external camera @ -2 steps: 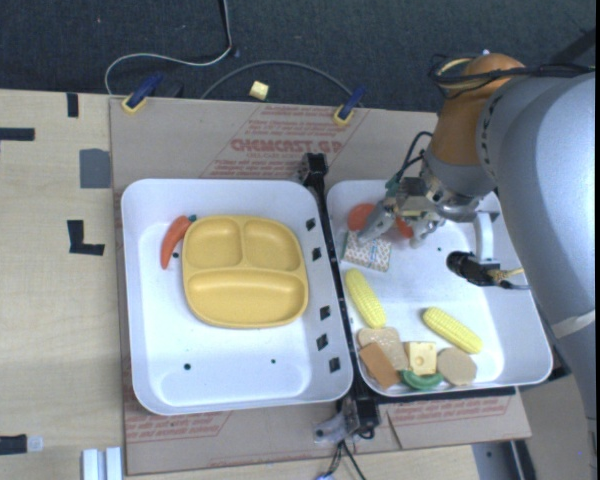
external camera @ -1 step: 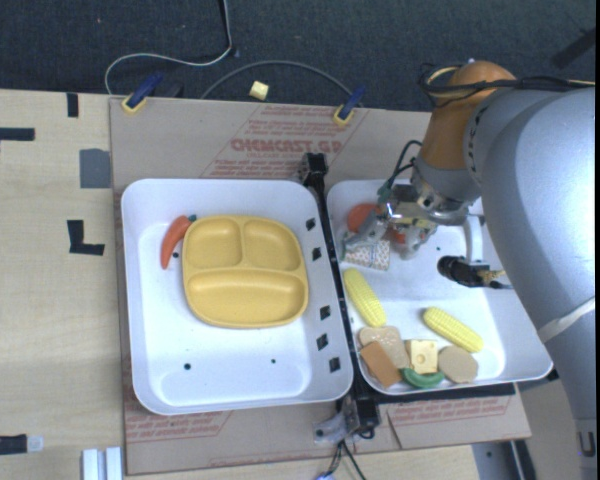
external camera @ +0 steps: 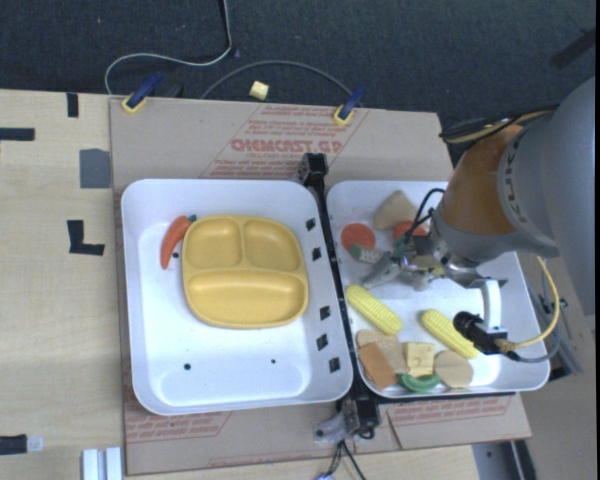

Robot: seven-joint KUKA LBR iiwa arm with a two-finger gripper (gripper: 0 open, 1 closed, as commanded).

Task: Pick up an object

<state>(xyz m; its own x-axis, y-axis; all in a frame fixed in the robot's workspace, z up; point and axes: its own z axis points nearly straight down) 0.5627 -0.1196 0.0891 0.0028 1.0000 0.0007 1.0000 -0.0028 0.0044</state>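
Two bins sit side by side on the worktop [external camera: 60, 268]; the right bin [external camera: 525, 373] is the landmark for all positions below. Along its near wall lies a cluster of food pieces: a brown piece [external camera: 377, 366], a tan block [external camera: 419, 356], a green ring [external camera: 418, 381] and a pale round piece [external camera: 454, 371]. Just beyond these, toward the bin's middle, lie two corn cobs [external camera: 373, 309] [external camera: 448, 332]. Farther in, a red piece [external camera: 357, 236] and a beige piece [external camera: 394, 209] rest near the far wall.

Step in hand, as judged: approach, with no object yet secured. The tool [external camera: 405, 265] is low over the bin's middle, between the left cob and the red piece. Its finger state cannot be determined, and nothing is visibly held.

Next move, as judged: select one target, centre on it and descend squarely; the near cluster is crowded, so an isolated cob is easier.

Arm pose: the arm [external camera: 510, 193] enters over the bin's right side, orange band above the wrist, wrist angled down and leftward.
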